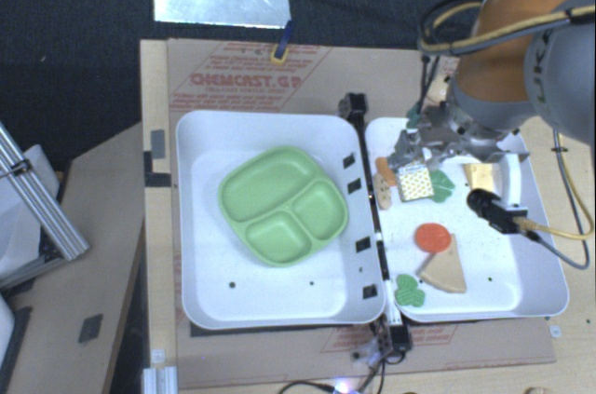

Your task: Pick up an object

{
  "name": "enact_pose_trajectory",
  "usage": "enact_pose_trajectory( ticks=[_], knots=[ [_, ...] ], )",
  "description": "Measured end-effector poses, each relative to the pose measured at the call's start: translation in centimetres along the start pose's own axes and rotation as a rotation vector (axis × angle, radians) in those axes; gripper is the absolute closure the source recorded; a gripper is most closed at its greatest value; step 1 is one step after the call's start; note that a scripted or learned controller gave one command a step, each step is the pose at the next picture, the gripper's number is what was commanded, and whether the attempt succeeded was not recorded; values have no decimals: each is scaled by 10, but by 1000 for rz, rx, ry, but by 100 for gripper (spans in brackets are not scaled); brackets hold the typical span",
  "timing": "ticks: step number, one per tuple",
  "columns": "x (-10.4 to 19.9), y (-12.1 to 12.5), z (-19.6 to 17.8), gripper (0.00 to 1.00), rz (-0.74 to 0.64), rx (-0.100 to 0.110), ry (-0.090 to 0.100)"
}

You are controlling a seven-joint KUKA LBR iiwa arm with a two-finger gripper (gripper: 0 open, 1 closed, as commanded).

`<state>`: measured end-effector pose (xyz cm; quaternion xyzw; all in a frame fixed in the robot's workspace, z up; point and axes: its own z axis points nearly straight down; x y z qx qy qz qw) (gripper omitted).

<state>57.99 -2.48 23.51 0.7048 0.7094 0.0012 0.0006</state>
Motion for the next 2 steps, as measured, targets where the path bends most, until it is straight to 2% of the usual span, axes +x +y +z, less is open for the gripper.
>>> enact_pose_trajectory(
  ticks=[1, 2],
  knots=[
    [-8, 4, 19, 100, 6, 3, -2],
    [-2, 6, 3, 100, 1, 0, -1]
  ],
)
